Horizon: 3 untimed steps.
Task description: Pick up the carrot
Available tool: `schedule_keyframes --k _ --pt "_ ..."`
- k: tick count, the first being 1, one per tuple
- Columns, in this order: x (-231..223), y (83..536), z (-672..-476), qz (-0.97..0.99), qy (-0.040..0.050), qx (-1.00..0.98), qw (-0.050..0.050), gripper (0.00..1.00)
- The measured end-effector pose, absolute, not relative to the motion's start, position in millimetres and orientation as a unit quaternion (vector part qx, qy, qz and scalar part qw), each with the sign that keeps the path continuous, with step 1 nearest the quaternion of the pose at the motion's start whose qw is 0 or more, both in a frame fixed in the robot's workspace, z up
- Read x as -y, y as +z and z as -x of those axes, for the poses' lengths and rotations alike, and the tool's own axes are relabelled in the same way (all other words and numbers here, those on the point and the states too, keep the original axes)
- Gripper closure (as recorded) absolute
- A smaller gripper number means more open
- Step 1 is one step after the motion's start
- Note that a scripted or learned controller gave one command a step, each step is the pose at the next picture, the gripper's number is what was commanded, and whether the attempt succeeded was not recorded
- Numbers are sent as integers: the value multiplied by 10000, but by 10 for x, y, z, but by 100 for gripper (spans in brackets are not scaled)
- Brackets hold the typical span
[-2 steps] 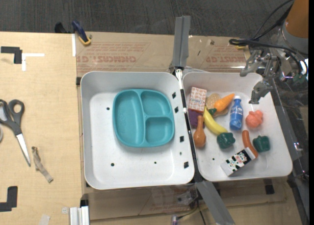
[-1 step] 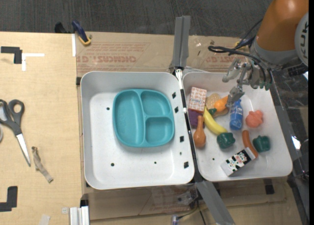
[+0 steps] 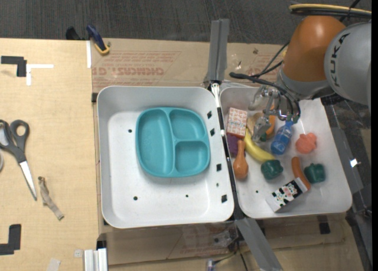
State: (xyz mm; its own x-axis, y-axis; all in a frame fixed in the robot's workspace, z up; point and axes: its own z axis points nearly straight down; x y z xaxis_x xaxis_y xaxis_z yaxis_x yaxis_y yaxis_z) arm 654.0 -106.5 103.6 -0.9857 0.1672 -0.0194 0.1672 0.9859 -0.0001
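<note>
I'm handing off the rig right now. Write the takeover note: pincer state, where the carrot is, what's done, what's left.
Pincer: low over the back of the right white bin, above a clutter of toys; whether it is open or shut can't be told.
Carrot: the small orange tapered carrot lies on the bin floor between the two dark green toy pieces, in front of the pincer, apart from it.
Done: nothing gripped.
Left: move over the carrot, grasp, lift.

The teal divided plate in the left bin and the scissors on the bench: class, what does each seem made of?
The teal divided plate looks like moulded plastic, smooth with a soft sheen and rounded compartment walls. The scissors seem to have pale metal blades and dark grey handle loops, probably plastic.
</note>
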Motion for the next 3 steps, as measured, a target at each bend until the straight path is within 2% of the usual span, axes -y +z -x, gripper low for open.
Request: schedule_keyframes --k 1,2,3 --pt "1267 970 -6408 -1321 -1 -9912 53 0" --pt "943 944 -6539 -1477 0 -9890 33 0" --pt "942 1052 -6555 -1463 -7 -9892 63 100"
